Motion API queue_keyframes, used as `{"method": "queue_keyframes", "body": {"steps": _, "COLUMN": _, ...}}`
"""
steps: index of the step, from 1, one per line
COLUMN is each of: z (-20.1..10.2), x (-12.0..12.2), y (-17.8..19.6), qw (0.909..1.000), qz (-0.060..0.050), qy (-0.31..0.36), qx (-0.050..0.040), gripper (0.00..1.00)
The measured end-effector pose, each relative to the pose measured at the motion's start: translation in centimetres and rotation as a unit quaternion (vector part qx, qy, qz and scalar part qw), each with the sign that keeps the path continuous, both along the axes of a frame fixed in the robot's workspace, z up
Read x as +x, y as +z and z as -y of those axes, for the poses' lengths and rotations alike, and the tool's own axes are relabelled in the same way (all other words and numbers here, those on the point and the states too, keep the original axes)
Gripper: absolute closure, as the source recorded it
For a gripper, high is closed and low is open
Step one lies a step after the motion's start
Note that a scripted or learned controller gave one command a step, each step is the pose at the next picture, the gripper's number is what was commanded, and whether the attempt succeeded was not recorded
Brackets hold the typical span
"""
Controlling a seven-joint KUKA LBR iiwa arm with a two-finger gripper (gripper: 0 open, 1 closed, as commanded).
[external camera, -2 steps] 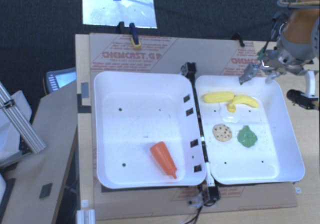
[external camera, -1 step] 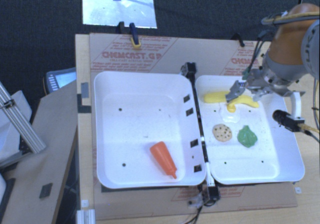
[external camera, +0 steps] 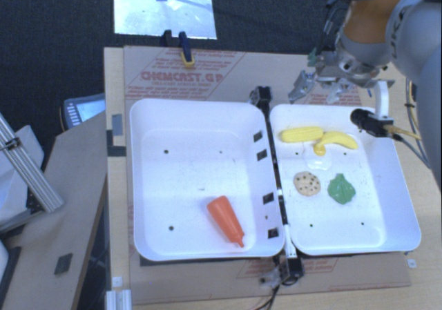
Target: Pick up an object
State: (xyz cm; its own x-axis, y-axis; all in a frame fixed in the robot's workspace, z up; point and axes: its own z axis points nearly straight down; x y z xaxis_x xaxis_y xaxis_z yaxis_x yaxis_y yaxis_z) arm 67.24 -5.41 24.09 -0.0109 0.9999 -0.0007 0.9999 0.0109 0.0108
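We see the pickable objects lying untouched in two shallow white bins set side by side on the table (external camera: 117,163). In the right bin (external camera: 397,226) a yellow banana (external camera: 338,139) lies near the far wall, touching a second long yellow piece (external camera: 301,134) beside it. Nearer us sit a round speckled cookie (external camera: 306,183) and, just beside it, a green leafy toy (external camera: 341,188). In the left bin (external camera: 179,163) an orange carrot (external camera: 226,219) lies alone toward the near edge.

Above the far edge of the right bin hangs the claw (external camera: 319,86), raised clear of everything; we cannot tell whether it is spread or pressed together, and we see nothing held in it. The grey arm (external camera: 407,18) with its orange band reaches in from the right.

We judge the task barely begun: nothing is lifted, so choosing an object, descending, gripping and raising all remain.
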Motion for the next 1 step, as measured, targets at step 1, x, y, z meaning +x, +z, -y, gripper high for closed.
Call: {"method": "queue_keyframes", "body": {"steps": 1, "z": -2.17, "x": -9.22, "y": -6.01, "qw": 0.9999, "qz": -0.011, "qy": -0.005, "qx": 0.0015, "gripper": 0.0}}
